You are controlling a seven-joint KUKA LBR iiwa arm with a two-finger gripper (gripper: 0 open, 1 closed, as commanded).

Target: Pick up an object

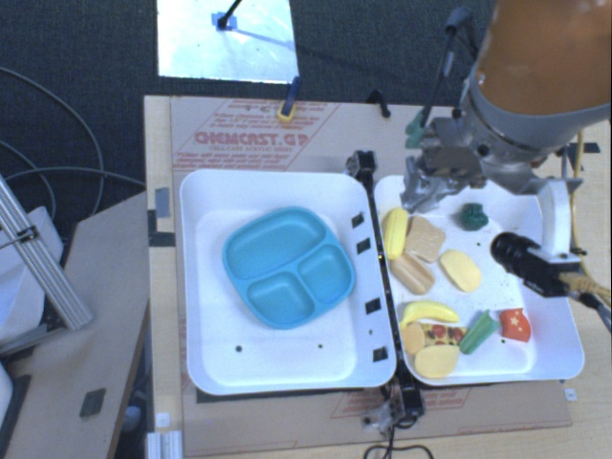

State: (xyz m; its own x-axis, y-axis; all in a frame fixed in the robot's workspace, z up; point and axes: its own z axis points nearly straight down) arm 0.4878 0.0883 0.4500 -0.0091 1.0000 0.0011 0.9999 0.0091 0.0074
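The grey two-finger gripper (418, 197) hovers above the yellow plastic corn cob (394, 233), seemingly lining up a grab; whether its pincer is spread, I cannot tell.

Grey arm (535, 55) with orange band, reaching in from right, wrist lowered, gripper (421, 197) downward.

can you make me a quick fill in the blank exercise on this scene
The blue tray lies in the ___ bin.
The toy food is piled in the ___ bin.
The gripper hangs above the ___ corn cob.
The tray has ___ compartments.

Missing words: left; right; yellow; three
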